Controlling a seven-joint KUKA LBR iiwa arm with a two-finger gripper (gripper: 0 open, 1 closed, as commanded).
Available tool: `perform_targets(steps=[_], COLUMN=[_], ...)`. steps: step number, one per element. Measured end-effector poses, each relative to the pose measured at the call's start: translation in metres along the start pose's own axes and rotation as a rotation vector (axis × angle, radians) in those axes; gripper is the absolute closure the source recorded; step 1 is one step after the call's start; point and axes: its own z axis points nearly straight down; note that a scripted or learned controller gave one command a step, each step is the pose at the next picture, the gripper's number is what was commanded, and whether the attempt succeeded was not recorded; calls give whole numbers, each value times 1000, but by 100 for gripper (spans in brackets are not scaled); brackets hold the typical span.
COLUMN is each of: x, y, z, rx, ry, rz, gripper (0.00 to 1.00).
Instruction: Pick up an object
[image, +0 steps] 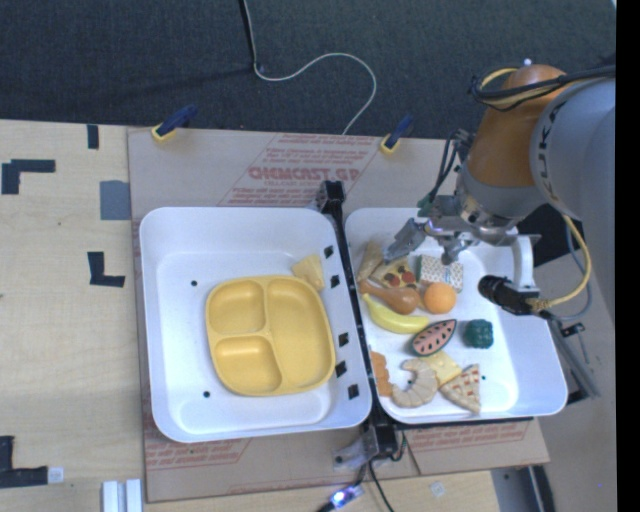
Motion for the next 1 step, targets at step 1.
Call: perform_targets(steps=[1], x=[0], y=[2], z=[64], rx=[5], ry=[-1], rz=[0], gripper=[0])
